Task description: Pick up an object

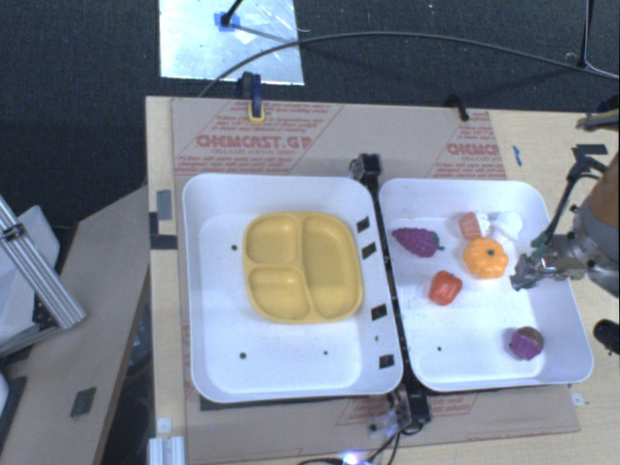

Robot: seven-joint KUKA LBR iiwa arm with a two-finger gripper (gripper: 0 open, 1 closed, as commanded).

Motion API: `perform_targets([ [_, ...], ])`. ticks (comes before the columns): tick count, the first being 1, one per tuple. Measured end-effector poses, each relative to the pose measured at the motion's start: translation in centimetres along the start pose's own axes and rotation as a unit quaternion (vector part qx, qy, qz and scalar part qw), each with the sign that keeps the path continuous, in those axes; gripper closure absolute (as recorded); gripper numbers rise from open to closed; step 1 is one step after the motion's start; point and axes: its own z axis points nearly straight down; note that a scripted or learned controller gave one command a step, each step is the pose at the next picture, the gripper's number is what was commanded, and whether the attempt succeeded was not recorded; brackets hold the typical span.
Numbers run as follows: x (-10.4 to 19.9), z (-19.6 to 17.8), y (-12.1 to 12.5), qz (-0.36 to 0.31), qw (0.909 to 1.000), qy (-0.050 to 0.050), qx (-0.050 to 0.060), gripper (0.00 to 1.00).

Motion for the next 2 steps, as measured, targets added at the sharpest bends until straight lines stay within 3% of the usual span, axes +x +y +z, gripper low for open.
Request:
perform_targets([
  [1,-0.1,-5.3,0.2,-0.001,1.0,0.0,0.0,1.0],
  [2,5.2,-3.9,0.2,-0.003,1.0,0.002,0.002,1.0],
])
